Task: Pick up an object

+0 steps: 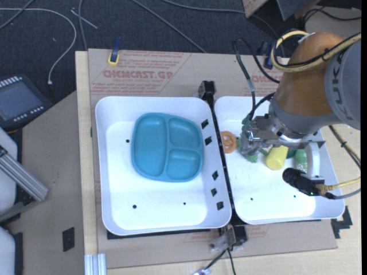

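Observation:
My gripper (pixel 250 144) hangs low in the right bin (pixel 269 208), near its left side. Just left of it lies a small orange ring-shaped object (pixel 229 142) by the divider. A yellow object (pixel 276 157) lies just right of the gripper, and a bit of green (pixel 253 155) shows right beneath it. Another green and white object (pixel 301 160) lies further right, partly under the arm. The arm's grey and orange wrist (pixel 304 90) covers the back of the right bin.
The left bin (pixel 114 199) holds a blue divided plate (pixel 167 146) in its middle. A black fixture with a yellow cable (pixel 304 182) sticks out below the wrist over the right bin. Cables run over the bench's back edge.

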Tool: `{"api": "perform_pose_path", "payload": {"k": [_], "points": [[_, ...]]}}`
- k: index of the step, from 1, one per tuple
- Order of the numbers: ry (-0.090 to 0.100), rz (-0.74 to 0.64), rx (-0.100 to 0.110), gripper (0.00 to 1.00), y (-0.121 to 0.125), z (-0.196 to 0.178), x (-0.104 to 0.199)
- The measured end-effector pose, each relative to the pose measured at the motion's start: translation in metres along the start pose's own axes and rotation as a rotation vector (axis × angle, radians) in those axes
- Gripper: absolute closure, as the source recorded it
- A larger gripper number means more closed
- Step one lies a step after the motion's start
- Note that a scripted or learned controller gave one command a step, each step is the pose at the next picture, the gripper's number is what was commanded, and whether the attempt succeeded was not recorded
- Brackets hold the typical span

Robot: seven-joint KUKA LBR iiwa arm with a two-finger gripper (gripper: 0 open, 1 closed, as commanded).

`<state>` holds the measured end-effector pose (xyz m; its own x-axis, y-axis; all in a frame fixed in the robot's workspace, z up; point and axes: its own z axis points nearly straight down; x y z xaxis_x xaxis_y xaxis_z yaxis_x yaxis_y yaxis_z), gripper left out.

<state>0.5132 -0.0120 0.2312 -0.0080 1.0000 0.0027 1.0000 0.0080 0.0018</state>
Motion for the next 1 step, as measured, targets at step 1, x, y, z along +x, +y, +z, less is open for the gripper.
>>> {"api": "perform_pose_path", "payload": {"k": [1], "points": [[-0.001, 0.002, 0.002, 1.00, 0.0109, 0.0118, 0.0505]]}}
